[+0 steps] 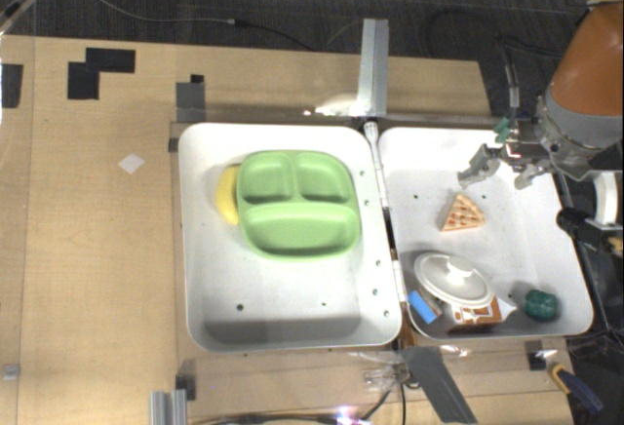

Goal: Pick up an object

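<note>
A small triangular waffle-patterned wedge (461, 214), orange-tan, lies flat on the floor of the right bin (546, 248), near its middle and apart from everything else there. Just up and to the right of it hangs the claw (503, 167), above the bin's far part; its two grey fingers are spread apart with nothing between them, one reaching toward the wedge side and the other toward the arm. The arm (588, 72) enters from the right, its orange band showing above the grey wrist. Along the near edge of the same bin sit a white lidded dish (453, 281), a small blue block (423, 307) touching its left side, a brown-and-white printed piece (480, 314) tucked against its near side, and, well to the right, a dark green rounded object (541, 304). The left bin (210, 306) holds a green divided plate (295, 202) in its far half, with a yellow piece (227, 195) peeking out from under the plate's left edge. Both bins rest side by side on the pale wooden counter (88, 248).
</note>
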